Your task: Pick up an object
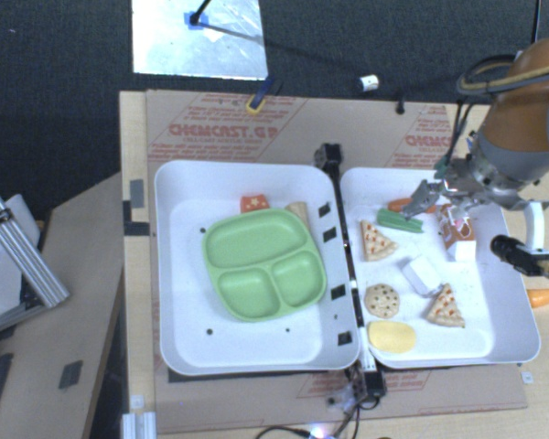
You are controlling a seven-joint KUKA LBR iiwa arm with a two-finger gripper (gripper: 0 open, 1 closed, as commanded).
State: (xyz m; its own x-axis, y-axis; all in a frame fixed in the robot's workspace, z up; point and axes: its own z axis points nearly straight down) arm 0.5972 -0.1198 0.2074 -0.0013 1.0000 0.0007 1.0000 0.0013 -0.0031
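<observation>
Bins sit side by side across the middle of the camera view, and my arm [522,108] comes in from the upper right of the frame, orange band uppermost. My gripper [436,195] hangs over the upper part of the right bin [512,337], its metal fingers spread apart with nothing between them. Just below and left of the fingertips lies a green stick-shaped piece [400,221], with a sliver of orange [398,205] showing at its upper edge. Right of that, under my wrist, is a brown and white block [457,234]. Lower in the same bin I see a pizza slice [376,241] at the left, a white block [421,273] near the centre, a cookie [382,299] below it, a second pizza slice [446,307] to the right, and a yellow disc [392,337] at the bottom edge. The left bin [178,327] holds a green divided tray [263,265], with a small orange-red piece [253,203] and a tan piece [297,211] just beyond its top rim.
</observation>
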